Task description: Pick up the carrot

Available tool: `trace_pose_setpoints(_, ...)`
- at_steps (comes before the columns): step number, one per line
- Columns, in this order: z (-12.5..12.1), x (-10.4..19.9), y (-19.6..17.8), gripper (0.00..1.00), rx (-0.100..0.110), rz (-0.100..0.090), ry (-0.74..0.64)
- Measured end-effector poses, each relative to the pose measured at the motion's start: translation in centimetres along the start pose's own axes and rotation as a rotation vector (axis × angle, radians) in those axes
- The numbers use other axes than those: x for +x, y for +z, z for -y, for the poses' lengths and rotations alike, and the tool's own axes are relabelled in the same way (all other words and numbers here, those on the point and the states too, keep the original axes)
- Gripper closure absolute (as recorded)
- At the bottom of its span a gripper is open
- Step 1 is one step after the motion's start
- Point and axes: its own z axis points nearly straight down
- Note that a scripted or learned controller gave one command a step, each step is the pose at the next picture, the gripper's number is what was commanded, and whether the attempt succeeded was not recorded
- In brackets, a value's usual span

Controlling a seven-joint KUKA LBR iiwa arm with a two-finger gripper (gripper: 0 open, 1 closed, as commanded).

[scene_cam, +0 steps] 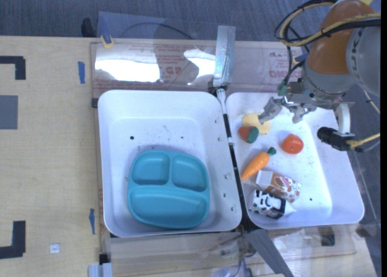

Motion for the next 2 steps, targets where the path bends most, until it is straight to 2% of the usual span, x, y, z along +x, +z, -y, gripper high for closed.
trace_pose_setpoints(1,4.0,1.4,7.6,0.00,-0.016,0.006,-0.226)
trace_pose_setpoints(2,7.8,0.8,7.6,0.00,-0.020,0.005,-0.160)
